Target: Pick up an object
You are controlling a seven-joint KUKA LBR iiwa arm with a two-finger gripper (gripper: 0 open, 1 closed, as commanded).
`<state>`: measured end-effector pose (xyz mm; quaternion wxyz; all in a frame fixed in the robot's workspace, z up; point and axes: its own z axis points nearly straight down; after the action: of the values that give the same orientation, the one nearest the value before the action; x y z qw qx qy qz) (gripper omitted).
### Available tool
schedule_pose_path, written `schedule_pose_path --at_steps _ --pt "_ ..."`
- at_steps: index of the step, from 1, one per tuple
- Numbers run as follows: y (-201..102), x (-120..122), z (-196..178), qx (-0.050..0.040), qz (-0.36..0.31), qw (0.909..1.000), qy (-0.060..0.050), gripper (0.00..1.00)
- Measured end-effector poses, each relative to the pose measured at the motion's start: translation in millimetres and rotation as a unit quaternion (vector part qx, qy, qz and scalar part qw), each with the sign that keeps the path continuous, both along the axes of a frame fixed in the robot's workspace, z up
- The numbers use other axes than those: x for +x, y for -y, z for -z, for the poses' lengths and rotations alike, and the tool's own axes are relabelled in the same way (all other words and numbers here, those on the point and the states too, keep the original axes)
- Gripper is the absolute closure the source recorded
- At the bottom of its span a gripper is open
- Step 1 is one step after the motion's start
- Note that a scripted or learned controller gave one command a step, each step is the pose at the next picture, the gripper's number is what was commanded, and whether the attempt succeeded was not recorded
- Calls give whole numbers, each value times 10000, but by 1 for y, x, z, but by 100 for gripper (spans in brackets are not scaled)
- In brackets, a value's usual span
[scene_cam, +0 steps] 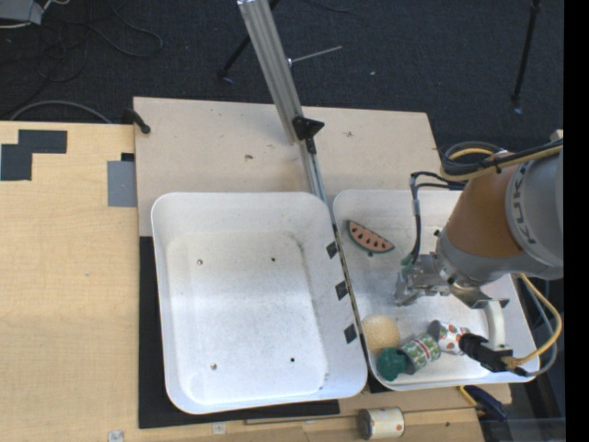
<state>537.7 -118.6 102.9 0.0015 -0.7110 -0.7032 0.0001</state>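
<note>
Nothing lifted yet, judging by the scene: watermelon-slice toy, red with a green rind (370, 238), lying toward the far edge of the right-hand shallow white bin (386, 212); round tan ball (380, 329), dark green lump (392, 364) and patterned green-and-white cylinder (421, 349) clustered along that bin's near edge, so the whole pick left to do. Grey arm with orange band (502, 219) reaching in from the right, wrist bent downward, metal gripper (416, 282) low over the bin's middle between slice and ball, seemingly touching none. Gripper state impossible to tell from this angle.

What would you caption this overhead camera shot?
Robot claw hovering over toys in the right bin, between watermelon slice and tan ball.
</note>
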Motion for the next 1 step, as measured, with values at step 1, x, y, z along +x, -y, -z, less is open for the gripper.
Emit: schedule_pose_path --at_steps 1 --pt "-2 -6 -60 -10 -49 10000 22 100"
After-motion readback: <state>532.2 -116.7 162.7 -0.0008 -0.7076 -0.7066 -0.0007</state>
